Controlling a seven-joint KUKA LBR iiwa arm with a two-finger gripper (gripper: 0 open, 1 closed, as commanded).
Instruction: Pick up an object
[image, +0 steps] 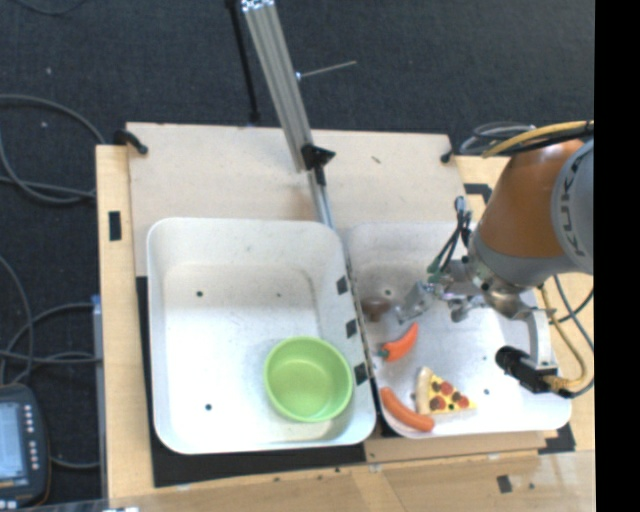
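My gripper (403, 313) reaches into the right bin (400, 250) from the right, low over its middle left. An orange carrot-like piece (400, 343) lies just below the fingertips, close to them or touching. A pizza slice toy (440, 394) and an orange sausage (406, 410) rest near the bin's front edge. A small brown object (374, 309) sits left of the gripper by the bin wall. A green bowl (308, 378) stands in the left bin (200, 260) at its front right.
A slanted metal pole (290, 100) rises from the back between the bins. The arm's grey and orange body (530, 215) covers the right bin's back right. Black cabling (525, 368) hangs at the right.
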